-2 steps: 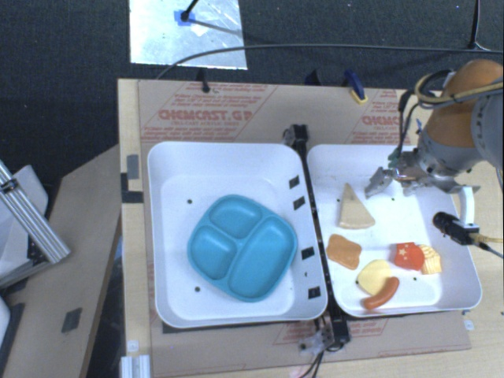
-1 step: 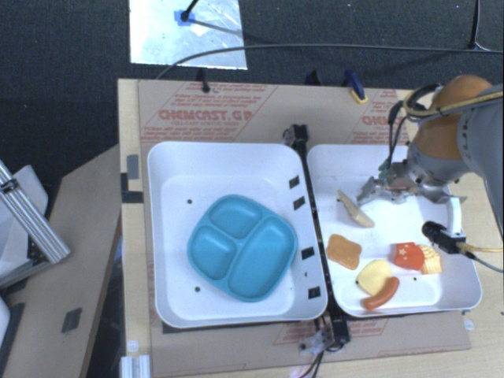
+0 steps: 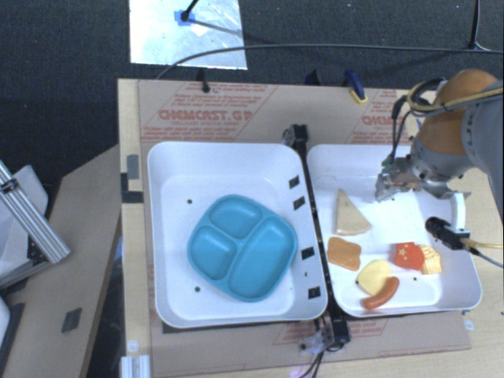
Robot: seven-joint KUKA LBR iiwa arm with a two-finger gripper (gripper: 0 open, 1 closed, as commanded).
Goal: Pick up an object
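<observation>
Jaws' state — I can't tell from this view.
My gripper (image 3: 387,187) hangs in the right bin (image 3: 472,290) — near the cheese wedge (image 3: 350,213).

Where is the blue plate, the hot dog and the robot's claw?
blue plate (image 3: 242,247): camera view, left bin, on the ridge between its sections.
hot dog (image 3: 380,293): camera view, right bin, on its middle.
gripper (image 3: 386,187): camera view, right bin, at its fingertips.

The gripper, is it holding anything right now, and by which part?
Nothing is held. The gripper hangs above bare floor of the right bin, apart from the cheese wedge.
</observation>
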